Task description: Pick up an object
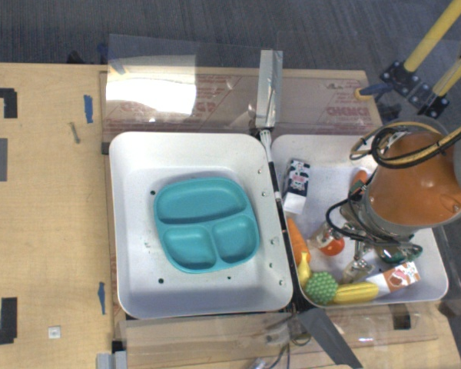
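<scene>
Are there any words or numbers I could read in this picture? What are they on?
None can be read for sure.
Clear panel behind the bins: red print, too blurred.
Black-and-white carton in the right bin: markings too small.
Red-and-white packet near the pincer: too small.

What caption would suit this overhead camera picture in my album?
Grey, orange-banded robot arm lowers its gripper into the right white bin of toy food, beside a teal divided plate.
</scene>
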{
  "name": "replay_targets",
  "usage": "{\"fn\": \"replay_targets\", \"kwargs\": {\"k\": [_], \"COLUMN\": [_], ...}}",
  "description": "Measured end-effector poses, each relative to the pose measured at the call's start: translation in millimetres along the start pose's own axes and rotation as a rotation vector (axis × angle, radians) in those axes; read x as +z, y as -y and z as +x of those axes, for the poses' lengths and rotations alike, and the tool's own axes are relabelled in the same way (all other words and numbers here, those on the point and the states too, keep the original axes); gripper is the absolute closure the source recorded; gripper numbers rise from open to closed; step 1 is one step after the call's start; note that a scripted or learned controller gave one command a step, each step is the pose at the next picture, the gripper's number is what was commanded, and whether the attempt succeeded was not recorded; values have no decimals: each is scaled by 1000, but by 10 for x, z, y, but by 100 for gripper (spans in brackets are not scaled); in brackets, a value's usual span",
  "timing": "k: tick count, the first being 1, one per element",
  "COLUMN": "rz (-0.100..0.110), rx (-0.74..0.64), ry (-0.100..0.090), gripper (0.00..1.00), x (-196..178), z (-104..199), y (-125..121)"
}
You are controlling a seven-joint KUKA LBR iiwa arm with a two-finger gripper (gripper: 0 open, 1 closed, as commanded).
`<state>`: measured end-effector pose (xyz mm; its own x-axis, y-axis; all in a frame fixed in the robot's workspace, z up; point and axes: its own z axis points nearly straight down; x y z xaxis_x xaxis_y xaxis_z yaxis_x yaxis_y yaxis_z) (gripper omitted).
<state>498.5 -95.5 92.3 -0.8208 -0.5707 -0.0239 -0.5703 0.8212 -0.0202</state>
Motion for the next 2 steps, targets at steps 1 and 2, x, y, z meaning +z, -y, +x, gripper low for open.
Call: {"fn": "replay_targets", "kwargs": {"k": [1, 2], "rz": [-2, -10], "rx": [-1, 32], "ry": [-1, -12], "gripper": [100, 100], "x": [-94, -1576], "z": [-10, -649], "y": [-13, 317]}}
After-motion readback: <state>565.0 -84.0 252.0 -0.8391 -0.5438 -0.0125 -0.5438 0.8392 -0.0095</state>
